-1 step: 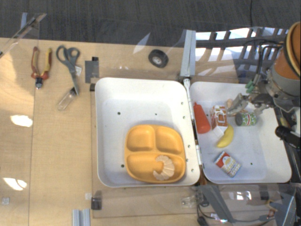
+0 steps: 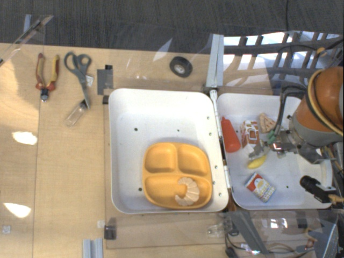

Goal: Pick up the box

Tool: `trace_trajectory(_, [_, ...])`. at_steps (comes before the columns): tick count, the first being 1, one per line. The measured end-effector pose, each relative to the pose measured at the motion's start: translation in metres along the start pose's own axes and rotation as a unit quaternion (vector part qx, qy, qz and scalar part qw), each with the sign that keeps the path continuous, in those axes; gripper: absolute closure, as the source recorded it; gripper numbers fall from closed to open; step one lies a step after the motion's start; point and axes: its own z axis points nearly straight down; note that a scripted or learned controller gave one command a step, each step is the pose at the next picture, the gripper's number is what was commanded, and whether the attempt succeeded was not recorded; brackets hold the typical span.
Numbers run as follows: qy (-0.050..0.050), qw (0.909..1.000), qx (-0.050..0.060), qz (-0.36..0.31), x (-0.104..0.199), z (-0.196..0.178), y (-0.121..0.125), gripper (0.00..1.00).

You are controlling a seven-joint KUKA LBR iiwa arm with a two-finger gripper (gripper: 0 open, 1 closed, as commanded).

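Flanking two white bins [image 2: 123, 160], wood bench [image 2: 54, 171] w/ scissors [image 2: 80, 71]; hand [image 2: 275, 143] state unclear.

The arm [image 2: 322, 109] was a rounded orange band over grey metal housing, with a black cable looping along it and a small dark claw [image 2: 275, 143].

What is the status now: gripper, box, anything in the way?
Gripper low in right bin, above banana. Box flat, untouched, nearer front rim. Nothing on the box.
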Motion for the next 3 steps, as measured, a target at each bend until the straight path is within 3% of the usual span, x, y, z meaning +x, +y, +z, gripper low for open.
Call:
trace_trajectory(1, [0.0, 0.9998, 0.0, 0.021, 0.033, 0.043, -0.027, 0.0])
trace_trajectory(2, [0.0, 1.0, -0.005, 0.007, 0.013, 0.065, -0.025, 0.0])
trace_trajectory(3, [-0.004, 0.9996, -0.008, -0.027, 0.021, 0.065, -0.024, 0.0])
